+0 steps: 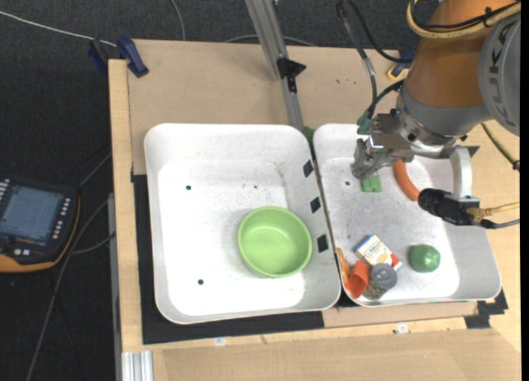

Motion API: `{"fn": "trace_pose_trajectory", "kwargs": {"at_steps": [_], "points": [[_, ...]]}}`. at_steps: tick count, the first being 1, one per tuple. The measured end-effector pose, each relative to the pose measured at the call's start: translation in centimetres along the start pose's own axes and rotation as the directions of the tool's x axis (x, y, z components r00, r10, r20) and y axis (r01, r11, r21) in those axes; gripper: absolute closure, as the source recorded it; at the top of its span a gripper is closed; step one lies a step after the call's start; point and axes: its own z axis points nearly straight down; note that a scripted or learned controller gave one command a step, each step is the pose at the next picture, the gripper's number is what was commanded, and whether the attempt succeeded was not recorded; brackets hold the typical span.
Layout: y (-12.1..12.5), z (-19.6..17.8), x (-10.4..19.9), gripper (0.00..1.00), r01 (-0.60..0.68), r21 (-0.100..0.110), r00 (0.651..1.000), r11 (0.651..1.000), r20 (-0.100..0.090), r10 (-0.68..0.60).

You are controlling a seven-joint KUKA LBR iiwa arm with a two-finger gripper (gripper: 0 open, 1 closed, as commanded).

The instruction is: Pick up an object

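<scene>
- So the arm comes in from the right and the gripper is hanging over the back part of the right bin, close to the divider.
- Honestly can't tell if the jaws are open or closed from up here, the wrist blocks most of it. Nothing I can see is clearly held.
- Closest target looks like the small green block, right under the gripper tip. Whether it's being touched or just hovered over, I can't say.
- Just to the right of that is an orange stick, partly tucked under the wrist. It lies near the block, so I'd watch for a finger landing on it by accident.
- If the block is the pick, I'd centre over it, come straight down, and close across its narrow side. It's small and flat-ish, so fingers probably need to reach nearly to the bin floor.
- The rest of the stuff is clumped at the front of the right bin: a green ball, a little white and orange box, a round grey can and an orange scoop. The last three are packed together, so harder grabs in my opinion. The ball sits apart but would likely roll.
- The left bin has a green bowl, well away from the gripper, so not worth the trip.
- Lift slowly and check something's actually between the fingers before calling it done.
</scene>
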Motion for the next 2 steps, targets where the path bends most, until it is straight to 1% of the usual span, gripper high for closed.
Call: {"fn": "trace_pose_trajectory", "kwargs": {"at_steps": [1, 2], "points": [[2.9, -0.1, 4.9, 1.00, 0.000, -0.001, 1.000, 1.000, 0.000, 0.000], [4.9, 0.1, 9.4, 1.00, -0.001, 0.000, 1.000, 1.000, 0.000, 0.001]]}}
